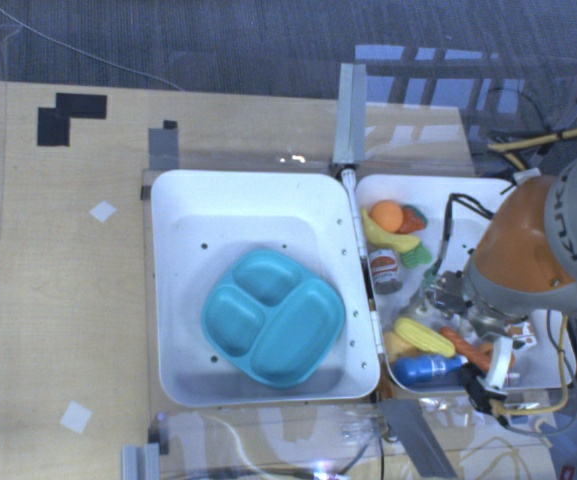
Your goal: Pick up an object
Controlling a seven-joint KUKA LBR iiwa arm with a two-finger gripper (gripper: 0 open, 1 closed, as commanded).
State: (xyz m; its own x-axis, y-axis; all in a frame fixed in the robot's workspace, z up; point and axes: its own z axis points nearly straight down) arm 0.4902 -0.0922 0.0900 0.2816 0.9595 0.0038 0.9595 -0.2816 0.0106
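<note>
Objects for the pick all sit in the right bin [423, 186], centre-right of frame. Top of that bin: orange ball [387, 215] w/ a yellow banana [388, 239] just below it, touching; sth reddish at the ball's right, green piece [418, 256] beside the banana's right end. Small jar w/ dark lid and red label [384, 268] stands against the bin's left wall, just under the banana. Lower part: corn cob [423, 336], yellow, lying at a slant; orange carrot [465, 346] right beside it; blue bottle [430, 370] along the bottom wall, touching the corn.

My arm [543, 238] comes in from the right edge, orange band over the bin's right half. My gripper [446, 303] is low over the bin's middle, just above the corn and carrot, near the jar. Wrist hardware hides the tips, so can't tell if apart or together; nothing seen btwn them.

Left bin [178, 268], centre of frame: teal divided plate [273, 315], 3 compartments, lying flat, rotated.
</note>
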